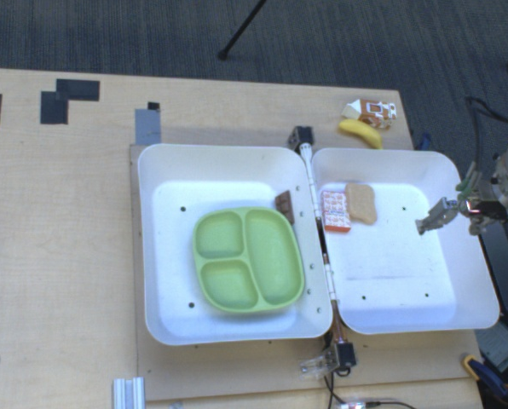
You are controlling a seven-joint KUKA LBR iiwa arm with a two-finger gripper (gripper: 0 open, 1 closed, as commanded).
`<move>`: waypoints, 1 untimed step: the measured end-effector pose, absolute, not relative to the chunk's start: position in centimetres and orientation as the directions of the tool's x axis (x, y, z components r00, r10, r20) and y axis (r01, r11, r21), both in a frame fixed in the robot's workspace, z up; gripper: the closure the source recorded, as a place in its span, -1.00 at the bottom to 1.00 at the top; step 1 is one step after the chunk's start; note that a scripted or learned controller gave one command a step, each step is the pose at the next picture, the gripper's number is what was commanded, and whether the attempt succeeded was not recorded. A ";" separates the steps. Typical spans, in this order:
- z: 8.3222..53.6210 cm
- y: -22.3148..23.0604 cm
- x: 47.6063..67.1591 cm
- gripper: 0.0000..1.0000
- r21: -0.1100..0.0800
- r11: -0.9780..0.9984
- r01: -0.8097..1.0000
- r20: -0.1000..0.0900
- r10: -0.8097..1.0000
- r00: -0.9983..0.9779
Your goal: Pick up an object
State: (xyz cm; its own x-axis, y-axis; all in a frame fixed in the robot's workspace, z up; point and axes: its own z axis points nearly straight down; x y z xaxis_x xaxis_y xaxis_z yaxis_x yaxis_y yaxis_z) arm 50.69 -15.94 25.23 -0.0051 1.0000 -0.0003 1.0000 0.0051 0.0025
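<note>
Sitting nearest the lens, toward the near edge of the left bin (164, 254), a green divided plate (249, 261) is lying flat, while a small brown piece (284, 202) is leaning at that bin's right wall. Across the divider, a red-and-white packet (335, 209) and a tan flat piece (361, 203) are lying touching near the far-left corner of the right bin (407, 309), both with long axes running near edge to far edge. At that bin's right edge the hand (441, 216) is hovering with fingers apparently spread and gripping nothing, well apart from the pair, so a descent here would probably be closing on bare floor, or catching both pieces together.
</note>
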 end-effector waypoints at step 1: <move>16.4 -20.6 48.6 -1.00 0.000 0.001 1.000 0.000 1.000 -0.001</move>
State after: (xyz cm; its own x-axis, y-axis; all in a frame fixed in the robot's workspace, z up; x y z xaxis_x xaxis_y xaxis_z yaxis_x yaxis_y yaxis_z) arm 48.62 -20.61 16.40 -0.0014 1.0000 0.0000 1.0000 0.0014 -0.0003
